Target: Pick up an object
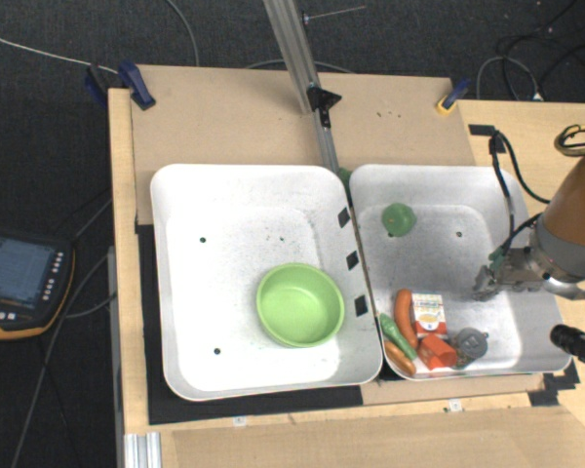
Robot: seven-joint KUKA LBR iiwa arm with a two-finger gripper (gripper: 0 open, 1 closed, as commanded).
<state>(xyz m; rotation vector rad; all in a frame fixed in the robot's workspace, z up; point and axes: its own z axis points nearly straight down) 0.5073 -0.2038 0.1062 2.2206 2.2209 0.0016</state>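
A cluster of small things lies at the near edge of the right bin (468,198): a carrot (402,312), a small carton (428,310), a red piece (436,351) and a grey piece (470,341). A green ball (398,219) sits farther back in that bin, and a green bowl (300,305) rests in the left bin (224,213). The pincer (494,274) hangs low at the right bin's right side, apart from them all; whether it is wide or narrow I cannot tell.

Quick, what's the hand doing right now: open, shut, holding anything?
Hand: cannot be told; it sits low over the right-hand shallow white bin, away from the objects.

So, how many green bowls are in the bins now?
1. The green bowl sits in the left bin, toward its front right part. The small green ball in the right bin is not a bowl. Nothing suggests a hidden one.
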